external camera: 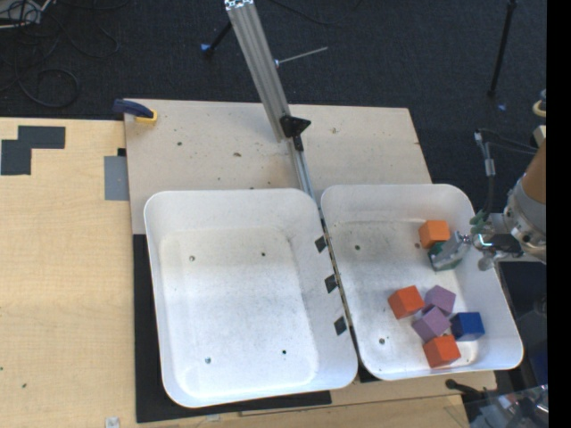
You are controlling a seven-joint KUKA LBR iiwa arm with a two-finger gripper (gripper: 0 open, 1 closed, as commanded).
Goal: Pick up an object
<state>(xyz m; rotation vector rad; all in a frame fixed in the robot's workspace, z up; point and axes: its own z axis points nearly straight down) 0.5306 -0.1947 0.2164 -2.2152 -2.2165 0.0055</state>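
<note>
Several small blocks lie in the right bin (384,205). An orange block (434,233) sits near its far right side. A red-orange block (406,301), two purple blocks (440,299) (433,323), a blue block (467,325) and another red-orange block (442,350) cluster at the near right. My gripper (445,255) reaches in over the bin's right rim and hangs just below and right of the orange block, apart from the cluster. Nothing shows between its fingers.
The left bin (178,217) stands beside the right one, with black clips (331,283) along the shared edge. A slanted aluminium rail (263,69) rises behind the bins. A blue-and-yellow clamp (136,110) lies at the board's far left corner.
</note>
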